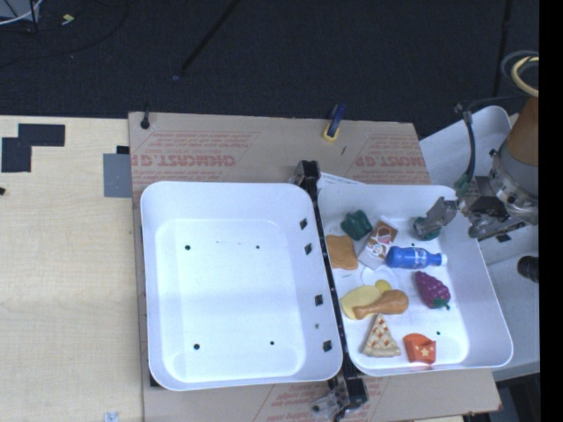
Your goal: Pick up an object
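Observation:
The right bin (pixel 479 301) holds several toy foods: a green piece (pixel 356 224), a small carton (pixel 380 242), a blue bottle (pixel 412 258), an orange bread piece (pixel 341 252), purple grapes (pixel 432 288), a tan drumstick (pixel 383 303) lying on a yellow piece, a pizza slice (pixel 381 337) and a red pepper (pixel 420 348). My gripper (pixel 464 222) hangs over the bin's upper right part, just above and right of the blue bottle. Its fingers are spread open with nothing between them.
The left bin (pixel 229 280) sits beside the right one, with a black clip strip (pixel 318 262) between them. Both rest on a cardboard sheet (pixel 229 148) on the wooden bench. A blue and yellow clamp (pixel 333 123) is at the cardboard's far edge.

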`<control>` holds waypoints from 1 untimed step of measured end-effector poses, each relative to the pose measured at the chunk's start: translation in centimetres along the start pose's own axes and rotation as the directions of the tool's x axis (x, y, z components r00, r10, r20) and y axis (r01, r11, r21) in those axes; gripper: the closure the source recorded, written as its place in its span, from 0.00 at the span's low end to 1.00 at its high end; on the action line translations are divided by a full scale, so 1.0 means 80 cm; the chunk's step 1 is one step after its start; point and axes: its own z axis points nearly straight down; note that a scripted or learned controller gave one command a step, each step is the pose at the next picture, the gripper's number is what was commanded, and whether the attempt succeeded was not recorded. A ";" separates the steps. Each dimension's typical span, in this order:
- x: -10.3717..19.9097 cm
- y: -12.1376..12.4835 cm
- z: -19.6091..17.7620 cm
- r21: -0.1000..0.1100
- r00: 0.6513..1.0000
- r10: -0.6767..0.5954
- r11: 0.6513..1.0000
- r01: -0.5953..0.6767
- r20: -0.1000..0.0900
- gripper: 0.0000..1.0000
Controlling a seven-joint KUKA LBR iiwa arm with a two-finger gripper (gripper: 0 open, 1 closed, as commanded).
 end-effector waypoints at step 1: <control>0.033 -0.029 0.142 0.013 1.000 0.001 1.000 -0.001 -0.005 0.00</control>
